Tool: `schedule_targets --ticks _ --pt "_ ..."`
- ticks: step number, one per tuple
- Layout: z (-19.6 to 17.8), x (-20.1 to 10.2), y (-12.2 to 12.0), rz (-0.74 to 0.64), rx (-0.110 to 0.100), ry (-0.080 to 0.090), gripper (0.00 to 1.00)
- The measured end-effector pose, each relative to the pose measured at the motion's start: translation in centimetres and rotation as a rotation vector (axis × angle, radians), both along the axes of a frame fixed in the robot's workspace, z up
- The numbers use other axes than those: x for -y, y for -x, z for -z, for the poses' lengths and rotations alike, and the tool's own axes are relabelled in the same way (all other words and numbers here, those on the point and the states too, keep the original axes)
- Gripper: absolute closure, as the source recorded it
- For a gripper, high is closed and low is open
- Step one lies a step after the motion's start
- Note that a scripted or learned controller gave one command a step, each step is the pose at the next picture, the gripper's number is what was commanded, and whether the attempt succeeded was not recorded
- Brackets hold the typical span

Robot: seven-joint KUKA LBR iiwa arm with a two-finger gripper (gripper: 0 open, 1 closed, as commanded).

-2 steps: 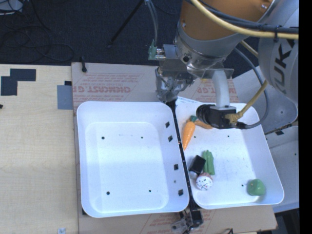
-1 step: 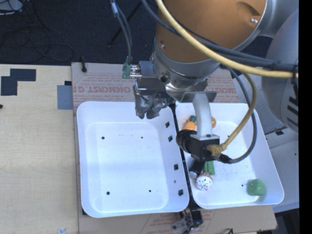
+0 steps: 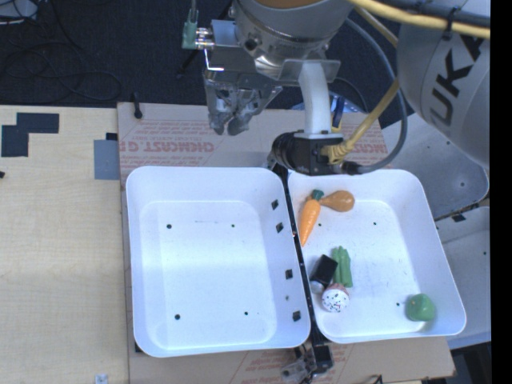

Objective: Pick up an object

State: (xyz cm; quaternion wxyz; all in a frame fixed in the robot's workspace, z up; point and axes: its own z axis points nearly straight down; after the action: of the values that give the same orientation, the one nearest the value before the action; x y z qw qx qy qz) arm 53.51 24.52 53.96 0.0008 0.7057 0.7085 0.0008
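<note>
A robot gripper [image 3: 233, 122] hangs high above the far edge of the left bin [image 3: 152, 190], its fingers close together with nothing between them. The objects lie in the right bin [image 3: 416, 194]: a carrot [image 3: 309, 218], a brown pear-shaped piece [image 3: 338, 201], a black block [image 3: 323, 270], a green ball [image 3: 420, 307]. Judging from this, picking has not yet begun; reaching, gripping and lifting remain.
</note>
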Motion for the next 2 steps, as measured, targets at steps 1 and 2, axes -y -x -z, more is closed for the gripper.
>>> schedule_targets --ticks 1,2 --pt "2.4 0.2 6.2 0.002 -0.01 0.003 1.0" --pt "0.2 0.1 2.0 0.005 -0.003 0.001 1.0"
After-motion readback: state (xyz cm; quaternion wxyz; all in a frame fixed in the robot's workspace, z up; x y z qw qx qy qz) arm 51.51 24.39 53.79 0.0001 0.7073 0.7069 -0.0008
